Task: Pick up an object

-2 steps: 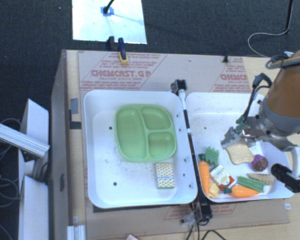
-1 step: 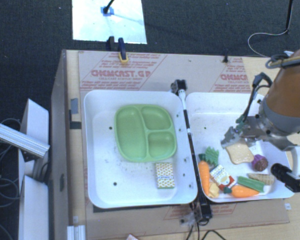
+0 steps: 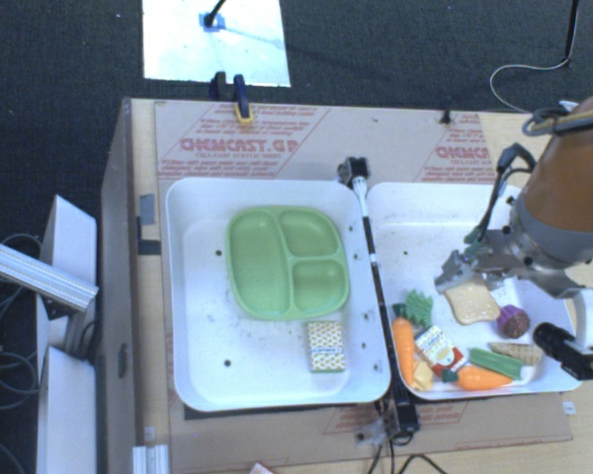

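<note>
we see the tool (image 3: 455,270) low in the right bin (image 3: 415,210), its grip state unclear; just beside it lies a tan bread slice (image 3: 471,304), with a carrot (image 3: 403,346) nearby. the left bin (image 3: 203,265) holds a green tray (image 3: 285,263).

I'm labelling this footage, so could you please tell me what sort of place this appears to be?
Probably a robot lab's picking bench: an arm reaches over two white bins, the right one holding toy food like a carrot, the left a green divided plate.
</note>
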